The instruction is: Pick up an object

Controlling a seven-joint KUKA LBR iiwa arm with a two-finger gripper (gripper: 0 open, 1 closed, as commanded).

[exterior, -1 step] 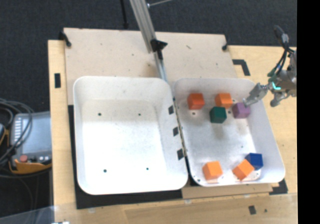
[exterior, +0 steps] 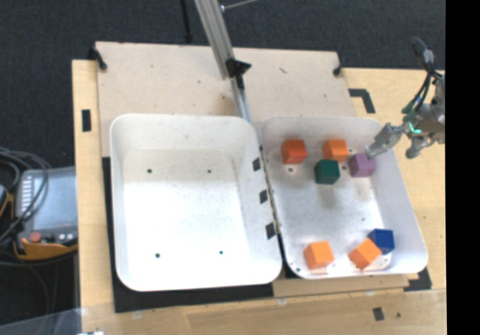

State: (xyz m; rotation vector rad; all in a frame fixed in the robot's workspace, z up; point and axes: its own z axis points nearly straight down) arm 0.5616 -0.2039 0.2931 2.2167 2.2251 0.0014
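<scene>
- The table (exterior: pixel 315 311) is pale wood with a lighter board laid across its far part, and it stands on dark carpet.
- Two shallow white bins with rounded corners sit side by side on it; their smooth floors are flecked with fine dark specks.
- The left bin (exterior: pixel 124 198) shows a few dark dots on its floor.
- The right bin (exterior: pixel 409 213) holds seven small blocks, all cube-like with matte faces.
- In its far part, an orange block (exterior: pixel 294 151) lies to the left and a second orange block (exterior: pixel 335 148) to the right.
- A dark green block (exterior: pixel 326 171) lies just near of those two, and a purple block (exterior: pixel 362 165) lies to its right.
- At the near rim an orange block (exterior: pixel 319 255) lies alone; further right, another orange block (exterior: pixel 365 253) touches a blue block (exterior: pixel 382 240).
- The gripper (exterior: pixel 396 144), grey metal with cables behind it, hangs over the right bin's far right edge; its jaws are spread apart, with nothing between them, and one finger tip is just beside the purple block.
- A ribbed aluminium bar (exterior: pixel 210 15) runs at a slant from the far side toward the gap between the bins.
</scene>
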